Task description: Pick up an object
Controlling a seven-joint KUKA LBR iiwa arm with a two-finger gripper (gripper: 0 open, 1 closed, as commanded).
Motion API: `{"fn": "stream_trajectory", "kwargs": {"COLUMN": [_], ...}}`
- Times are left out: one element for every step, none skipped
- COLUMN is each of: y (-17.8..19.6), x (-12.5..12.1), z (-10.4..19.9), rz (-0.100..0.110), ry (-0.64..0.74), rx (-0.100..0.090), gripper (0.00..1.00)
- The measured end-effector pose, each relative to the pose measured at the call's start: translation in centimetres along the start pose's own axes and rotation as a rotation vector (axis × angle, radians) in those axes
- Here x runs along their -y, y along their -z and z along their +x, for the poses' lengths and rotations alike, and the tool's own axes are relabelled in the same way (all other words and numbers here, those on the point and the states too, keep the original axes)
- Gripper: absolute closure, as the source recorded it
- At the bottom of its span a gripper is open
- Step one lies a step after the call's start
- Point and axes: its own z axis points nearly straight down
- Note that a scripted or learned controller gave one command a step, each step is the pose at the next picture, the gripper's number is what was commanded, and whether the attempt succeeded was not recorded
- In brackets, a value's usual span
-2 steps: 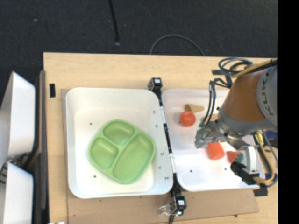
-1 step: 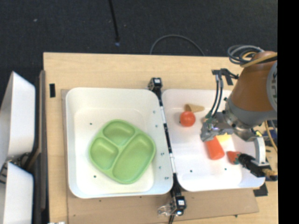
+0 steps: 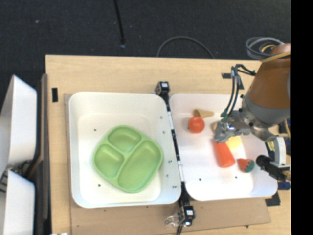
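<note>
- Nearest me, I am seeing a green divided plate (image 3: 128, 158) lying in the left bin (image 3: 78, 106).
- In the right bin (image 3: 205, 187), an orange cylinder (image 3: 224, 154), a small red-and-green toy (image 3: 246, 165), a yellow block (image 3: 234, 143) and a red ball (image 3: 196, 125) are all lying on the floor.
- Nothing is getting lifted yet; the pick is not done.
- The gripper (image 3: 223, 132) is hanging just above the cylinder's top; I cannot tell how its jaws are standing.
- The arm is hiding part of the bin behind it.
</note>
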Motion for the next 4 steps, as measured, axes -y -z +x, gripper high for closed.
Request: {"fn": "stream_trajectory", "kwargs": {"y": [-0.3,0.6,1.4,1.4], "x": [-1.5,-2.7,-3.9,-4.5], "z": [4.1,8.9,13.8,18.4], "rz": [0.003,0.004,0.004,0.004], "ry": [0.003,0.004,0.004,0.003], "rx": [-0.002,-0.002,-0.003,-0.002], "gripper": [1.00,1.00,1.00,1.00]}}
